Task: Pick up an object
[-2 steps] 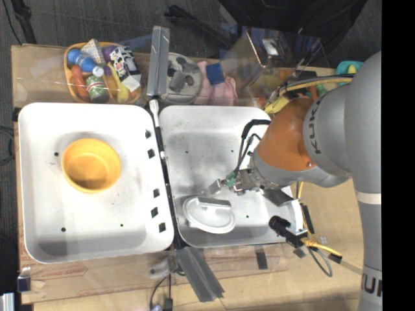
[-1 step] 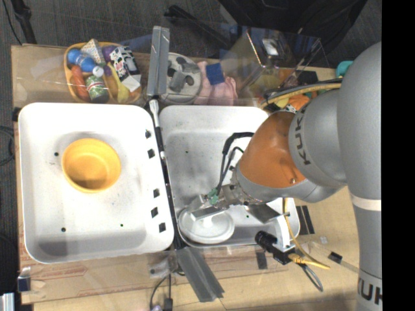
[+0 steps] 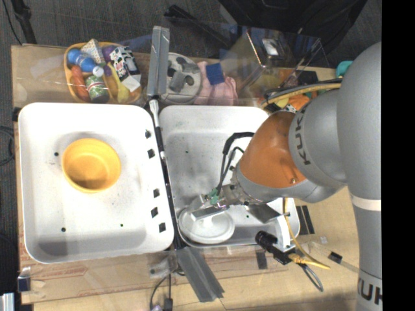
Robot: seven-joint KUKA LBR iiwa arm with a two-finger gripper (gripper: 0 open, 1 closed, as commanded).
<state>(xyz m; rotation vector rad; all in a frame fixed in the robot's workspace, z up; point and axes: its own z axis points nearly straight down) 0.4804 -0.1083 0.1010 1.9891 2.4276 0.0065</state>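
A yellow bowl sits in the left bin, toward its upper left. In the right bin, at the near edge, lies a white round lid or dish. The arm reaches in from the right, its orange band and wrist hiding much of the right bin. My gripper hangs just above the far rim of the white dish, at the bin's near left part. Its fingers are too small and hidden to read.
Behind the bins a yellow basket holds several small toys and bottles. Beside it lie a grey object, a pink cloth and clear plastic boxes. A divider with black clips separates the bins. Cables trail near the front edge.
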